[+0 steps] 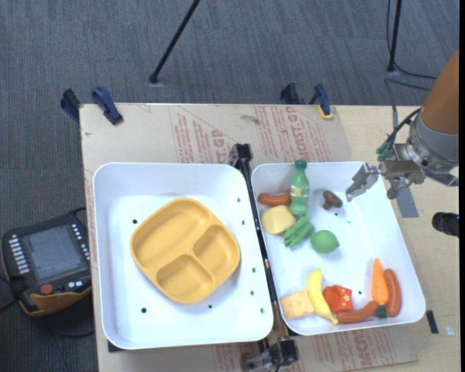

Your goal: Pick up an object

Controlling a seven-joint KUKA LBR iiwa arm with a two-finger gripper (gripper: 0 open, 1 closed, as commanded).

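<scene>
Yellow plastic, a three-compartment plate (pixel 185 249) lies in the middle of the left bin (pixel 116 208). At the nine o'clock side of the right bin (pixel 399 242) sit a small sausage (pixel 273 199), a green bottle (pixel 299 186) upright, a pale yellow potato-like piece (pixel 277 220) and a green pea pod (pixel 297 230). Toward the centre rests a green lime (pixel 324 242), with a small brown object (pixel 332 200) at twelve o'clock. Along six o'clock lie a cheese wedge (pixel 297 305), a banana (pixel 318 294), a red piece (pixel 339 297), a long sausage (pixel 359 311), a carrot (pixel 379 284) and another sausage (pixel 392 292). The gripper (pixel 370 180) hangs over the bin's one o'clock corner, fingers apart, gripping nothing.
</scene>
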